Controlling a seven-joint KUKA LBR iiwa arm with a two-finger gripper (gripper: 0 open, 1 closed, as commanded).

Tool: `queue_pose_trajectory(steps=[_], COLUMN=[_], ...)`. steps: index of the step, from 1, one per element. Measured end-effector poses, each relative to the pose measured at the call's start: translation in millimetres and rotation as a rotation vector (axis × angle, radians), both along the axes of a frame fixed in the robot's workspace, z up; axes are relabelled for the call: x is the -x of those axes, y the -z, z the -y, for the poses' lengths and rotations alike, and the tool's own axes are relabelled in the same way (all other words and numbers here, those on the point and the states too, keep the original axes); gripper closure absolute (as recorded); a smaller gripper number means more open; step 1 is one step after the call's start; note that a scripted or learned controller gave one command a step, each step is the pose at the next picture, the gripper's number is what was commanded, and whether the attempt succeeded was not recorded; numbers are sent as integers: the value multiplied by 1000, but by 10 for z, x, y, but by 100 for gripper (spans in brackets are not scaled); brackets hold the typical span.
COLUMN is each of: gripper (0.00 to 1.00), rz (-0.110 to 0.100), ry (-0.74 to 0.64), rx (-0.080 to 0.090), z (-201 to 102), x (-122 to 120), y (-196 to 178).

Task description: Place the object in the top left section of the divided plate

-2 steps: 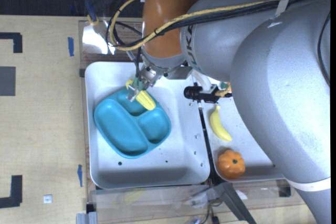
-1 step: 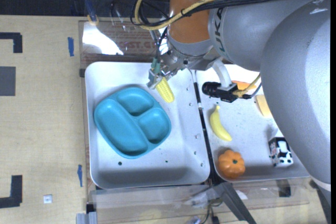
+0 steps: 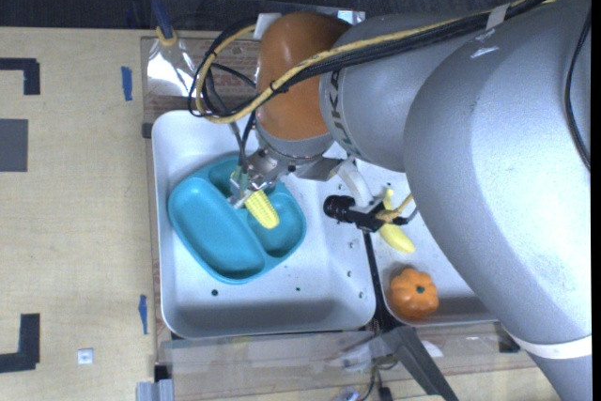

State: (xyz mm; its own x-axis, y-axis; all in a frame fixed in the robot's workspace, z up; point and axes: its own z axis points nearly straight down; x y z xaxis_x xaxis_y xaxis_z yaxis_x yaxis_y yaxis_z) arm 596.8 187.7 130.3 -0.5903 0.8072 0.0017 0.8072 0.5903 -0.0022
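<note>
A: What does the gripper (image 3: 252,193) hold?

B: A yellow corn cob (image 3: 263,210), clamped between its two fingers, tilted, its free end pointing away from the wrist.

A: Where does the cob sit relative to the blue divided plate (image 3: 211,235)?

B: Over the plate's right-hand compartments, near its central divider; contact with the plate cannot be judged.

A: What else lies near the plate?

B: To its right, in the neighbouring bin (image 3: 451,307), a banana (image 3: 398,235) and, below it, a small orange pumpkin (image 3: 413,292). The plate itself rests in the left bin (image 3: 310,296).
</note>
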Motion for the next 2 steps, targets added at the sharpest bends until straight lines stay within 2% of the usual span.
queue_pose_trajectory(steps=[1, 2], gripper=[100, 100], rz=[44, -2], ry=[707, 810], rx=[-34, 3], z=[-265, -380], x=[389, 1114], y=[101, -72])
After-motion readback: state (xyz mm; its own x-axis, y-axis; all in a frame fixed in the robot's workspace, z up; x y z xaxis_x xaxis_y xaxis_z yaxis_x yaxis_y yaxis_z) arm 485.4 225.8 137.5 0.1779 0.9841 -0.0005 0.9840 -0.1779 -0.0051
